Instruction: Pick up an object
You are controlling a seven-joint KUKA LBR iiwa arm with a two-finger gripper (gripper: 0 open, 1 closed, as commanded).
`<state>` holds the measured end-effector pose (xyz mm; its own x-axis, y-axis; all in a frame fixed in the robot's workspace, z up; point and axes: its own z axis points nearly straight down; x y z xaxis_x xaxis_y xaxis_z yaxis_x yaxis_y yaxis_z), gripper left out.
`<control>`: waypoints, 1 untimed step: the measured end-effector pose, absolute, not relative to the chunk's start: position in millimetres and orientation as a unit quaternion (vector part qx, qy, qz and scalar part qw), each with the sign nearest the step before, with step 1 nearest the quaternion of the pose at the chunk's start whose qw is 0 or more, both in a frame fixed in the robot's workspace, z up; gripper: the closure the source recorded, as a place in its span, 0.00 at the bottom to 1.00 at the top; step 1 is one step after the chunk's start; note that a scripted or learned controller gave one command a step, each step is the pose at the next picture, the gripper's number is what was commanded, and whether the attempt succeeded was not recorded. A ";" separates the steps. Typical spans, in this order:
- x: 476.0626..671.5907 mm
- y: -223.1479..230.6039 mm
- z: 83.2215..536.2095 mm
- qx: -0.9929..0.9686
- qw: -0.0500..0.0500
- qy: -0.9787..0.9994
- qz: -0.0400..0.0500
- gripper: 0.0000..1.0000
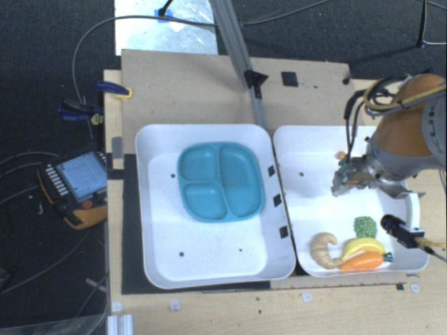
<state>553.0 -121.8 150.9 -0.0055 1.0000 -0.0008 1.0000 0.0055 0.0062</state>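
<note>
Hand (347, 181) is sitting over the right bin (307, 160), roughly mid-bin, with the arm coming in from the right. Honestly can't tell whether it's released or clenched from this angle, and nothing visibly sits in it.

The pickable stuff is all bunched in that bin's near corner: a green broccoli-looking piece (364, 225), a yellow banana (364, 246), an orange carrot (363, 260) touching it, and a tan croissant-ish thing (324, 249) just beside them. My guess is they slid there against the wall. The left bin (157, 180) has a blue divided plate (221, 181). Hand is near the pile but apart from it, so I'd say no pick yet.
</note>
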 end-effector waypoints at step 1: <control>559.4 -113.4 210.0 0.705 0.003 0.710 0.003 1.00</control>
